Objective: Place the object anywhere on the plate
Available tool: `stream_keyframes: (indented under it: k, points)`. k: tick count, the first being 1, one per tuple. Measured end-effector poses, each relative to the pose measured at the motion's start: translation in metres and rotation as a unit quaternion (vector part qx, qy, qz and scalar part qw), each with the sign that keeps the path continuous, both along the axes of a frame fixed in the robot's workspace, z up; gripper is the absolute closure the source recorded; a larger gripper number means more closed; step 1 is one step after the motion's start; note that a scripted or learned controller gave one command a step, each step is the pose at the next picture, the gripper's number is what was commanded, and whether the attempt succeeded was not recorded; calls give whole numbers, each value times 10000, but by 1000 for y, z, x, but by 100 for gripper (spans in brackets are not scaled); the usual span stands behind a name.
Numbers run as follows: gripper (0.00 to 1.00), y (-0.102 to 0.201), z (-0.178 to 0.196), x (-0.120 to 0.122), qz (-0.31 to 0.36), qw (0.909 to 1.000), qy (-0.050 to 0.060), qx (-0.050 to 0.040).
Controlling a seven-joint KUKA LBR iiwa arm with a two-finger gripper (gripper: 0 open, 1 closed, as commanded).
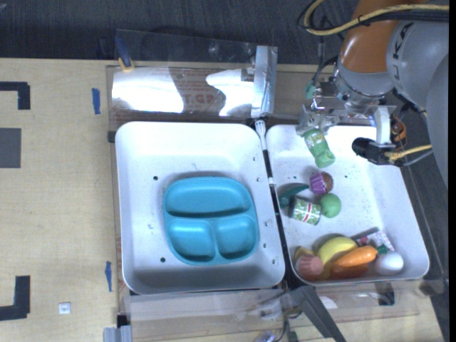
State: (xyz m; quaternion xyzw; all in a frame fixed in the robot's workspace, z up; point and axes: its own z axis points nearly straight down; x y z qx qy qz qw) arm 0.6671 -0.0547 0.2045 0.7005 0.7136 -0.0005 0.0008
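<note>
Above right bin point(410, 212), jaws point(315, 129) clamped on green bottle point(319, 148), lifted. I judge pick done; carry to plate point(210, 218) in left bin point(142, 191) and release remain.

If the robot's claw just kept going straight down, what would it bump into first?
Probably the white floor of the right bin. The gripper points down with a green bottle in its fingers, so the bottle would likely touch first. Depth is hard to judge.

In the right bin point(417, 226) lay a striped can point(306, 211), a green ball point(330, 205), a purple piece point(321, 183), a banana point(335, 247), a carrot point(354, 257) and a white egg point(390, 263).
</note>
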Motion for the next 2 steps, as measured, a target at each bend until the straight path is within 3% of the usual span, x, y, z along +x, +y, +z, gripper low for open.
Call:
stream_keyframes:
  k: [1,2]
  points:
    - [100,79,-20,-83,813,9967,15,18]
    - [100,94,-17,-124,144,9999,23,15]
